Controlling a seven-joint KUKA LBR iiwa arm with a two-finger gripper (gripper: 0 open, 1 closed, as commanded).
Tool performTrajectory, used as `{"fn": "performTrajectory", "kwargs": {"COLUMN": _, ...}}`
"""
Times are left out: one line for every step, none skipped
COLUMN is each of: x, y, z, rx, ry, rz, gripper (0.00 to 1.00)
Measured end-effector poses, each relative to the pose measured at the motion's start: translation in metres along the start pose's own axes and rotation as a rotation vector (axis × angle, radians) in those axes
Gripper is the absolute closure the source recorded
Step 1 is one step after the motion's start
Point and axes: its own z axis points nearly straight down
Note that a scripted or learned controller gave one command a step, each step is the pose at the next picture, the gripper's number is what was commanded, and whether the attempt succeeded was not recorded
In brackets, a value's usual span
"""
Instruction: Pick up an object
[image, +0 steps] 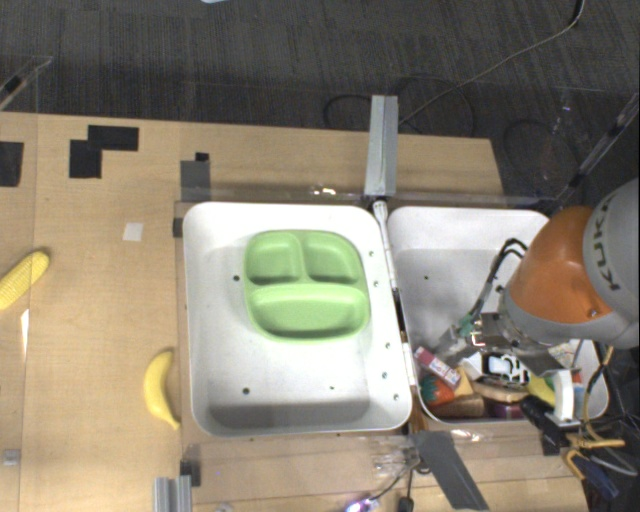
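Note:
A green three-part plate (304, 283) lies in the left bin (215, 330). The right bin (440, 250) holds a heap of small objects (470, 385) along its near edge: red, brown, purple and yellow pieces among them. My arm, with its orange band (560, 280), reaches down from the right over that heap. The gripper (490, 350) sits low, right above the pile, and its fingertips are hidden among the clutter and the wrist parts.
A yellow banana (160, 388) lies on the wooden bench left of the left bin. A yellow corn cob (22, 280) rests at the far left edge. A metal divider post (381, 150) stands between the bins at the back. Cables hang near the arm.

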Motion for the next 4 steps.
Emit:
{"fn": "performTrajectory", "kwargs": {"x": 0.001, "y": 0.050, "z": 0.002, "rx": 0.005, "ry": 0.003, "rz": -0.197, "gripper": 0.00}}
{"fn": "performTrajectory", "kwargs": {"x": 0.003, "y": 0.053, "z": -0.011, "rx": -0.004, "ry": 0.004, "rz": -0.198, "gripper": 1.00}}
{"fn": "performTrajectory", "kwargs": {"x": 0.003, "y": 0.053, "z": -0.011, "rx": -0.003, "ry": 0.004, "rz": -0.198, "gripper": 0.00}}
{"fn": "performTrajectory", "kwargs": {"x": 0.003, "y": 0.102, "z": 0.004, "rx": 0.008, "ry": 0.003, "rz": -0.137, "gripper": 0.00}}
